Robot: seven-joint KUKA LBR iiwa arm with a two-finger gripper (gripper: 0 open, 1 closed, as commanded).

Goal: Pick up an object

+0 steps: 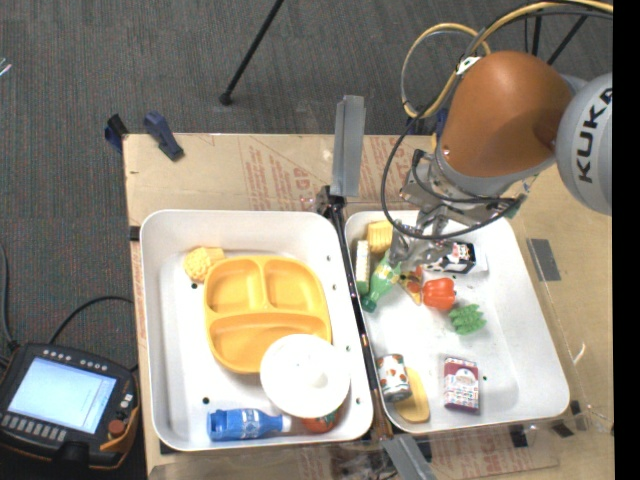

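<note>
Here the pincer point(410, 253) hovers over the green bottle point(379, 280).

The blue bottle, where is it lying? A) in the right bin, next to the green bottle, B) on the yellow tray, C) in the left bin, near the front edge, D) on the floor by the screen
C: the blue bottle lies on its side in the left bin, along the front wall, just below the white lid and the yellow tray.
</note>
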